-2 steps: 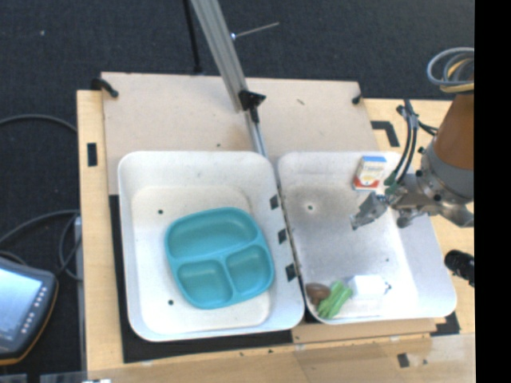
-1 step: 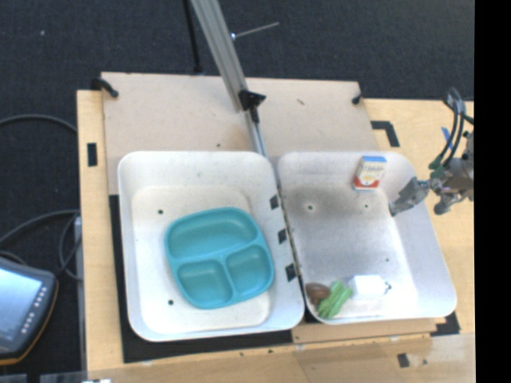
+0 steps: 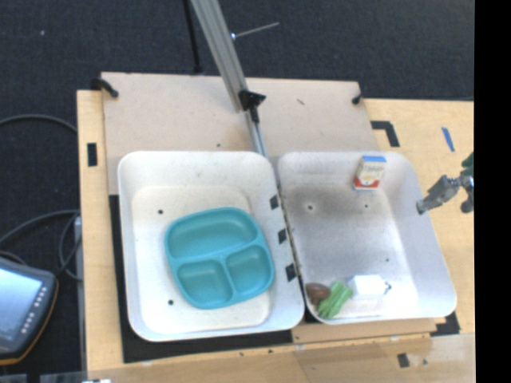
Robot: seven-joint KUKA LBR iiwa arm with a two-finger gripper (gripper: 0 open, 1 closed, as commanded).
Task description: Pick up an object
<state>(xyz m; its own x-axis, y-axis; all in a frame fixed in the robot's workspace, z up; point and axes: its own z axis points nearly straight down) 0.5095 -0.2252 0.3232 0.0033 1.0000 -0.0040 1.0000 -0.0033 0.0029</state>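
Note:
The right bin (image 3: 415, 246) holds a small white, orange and blue carton (image 3: 370, 171) near its far wall. At its near edge lie a green object (image 3: 338, 298), a brown object (image 3: 318, 292) and a small white object (image 3: 369, 285), close together. My gripper (image 3: 445, 195) pokes in at the right edge of the view, just outside the right bin's right rim and level with its upper half. It is well apart from all of these objects, and I see nothing in it.
The left bin (image 3: 144, 214) holds a teal divided plate (image 3: 219, 255). A metal rail (image 3: 222, 42) slants from the top of the view down to the gap between the bins. A tablet-like device (image 3: 20, 306) lies off the bench at the lower left.

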